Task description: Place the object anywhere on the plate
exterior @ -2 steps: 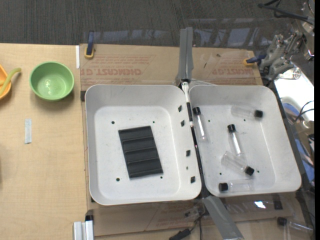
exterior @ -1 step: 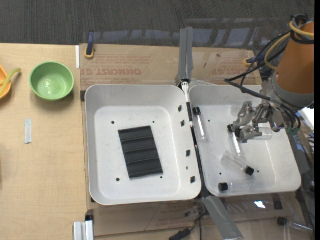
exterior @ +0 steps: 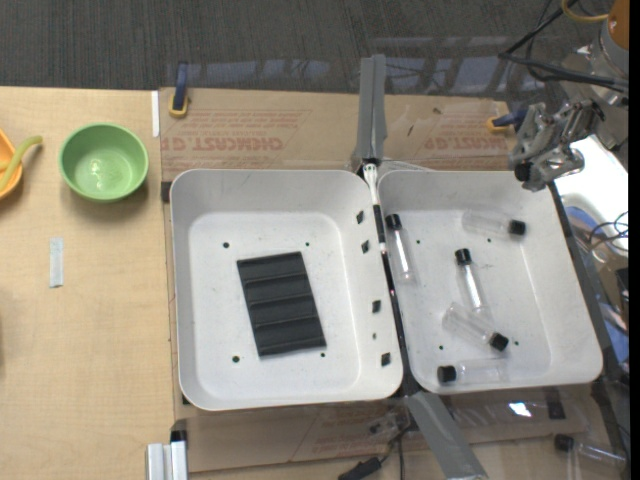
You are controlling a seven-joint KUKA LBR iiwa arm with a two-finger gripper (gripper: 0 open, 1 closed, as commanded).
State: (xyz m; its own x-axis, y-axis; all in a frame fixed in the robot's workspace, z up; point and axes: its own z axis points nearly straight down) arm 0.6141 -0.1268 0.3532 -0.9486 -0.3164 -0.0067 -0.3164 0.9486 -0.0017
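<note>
A black ridged plate [exterior: 281, 303] lies flat in the left white bin [exterior: 200, 368], a little left of its middle. Several clear tubes with black caps lie in the right bin [exterior: 575, 358]: one [exterior: 397, 248] along the left wall, one [exterior: 468, 278] in the middle, one [exterior: 492, 226] at the back, and two [exterior: 476, 329] [exterior: 470, 373] towards the front. My gripper [exterior: 535, 164] hangs over the right bin's back right corner, above the rim and away from every tube. Nothing is visible in it.
A green bowl [exterior: 104, 162] and an orange object [exterior: 6, 164] sit on the wooden table to the left, with a small grey strip [exterior: 56, 263] nearer the front. Cables and clamps crowd the back right behind the arm.
</note>
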